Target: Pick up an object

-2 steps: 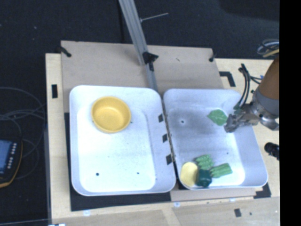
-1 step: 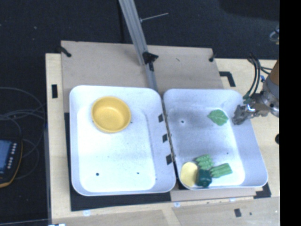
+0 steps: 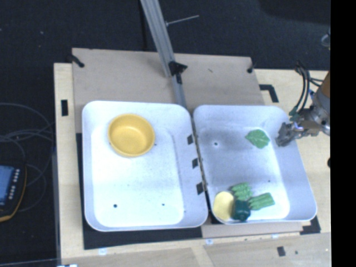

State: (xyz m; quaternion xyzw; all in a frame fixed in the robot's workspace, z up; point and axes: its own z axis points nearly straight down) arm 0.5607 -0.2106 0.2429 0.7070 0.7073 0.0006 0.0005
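The pincer (image 3: pixel 285 134) sits at the right rim of the right bin (image 3: pixel 289 166), just beside a small light-green object (image 3: pixel 257 138). Whether the pincer is spread or pressed together cannot be told at this resolution; nothing is visible between it.

Candidate objects: the light-green object lies alone on the bin floor, upper right, clear of the walls. It appears small, flat and light, probably plastic or foam. Judged handling: low mass, little slip risk, but a low profile, so descend fully to the floor and close across its narrow width.

A cluster (image 3: pixel 245 202) of yellow, green and dark-teal pieces crowds the lower wall of the same bin; touching items make a clean grip unlikely.

A yellow bowl (image 3: pixel 131 134) sits in the left bin (image 3: pixel 139 204), well apart; grip its rim.
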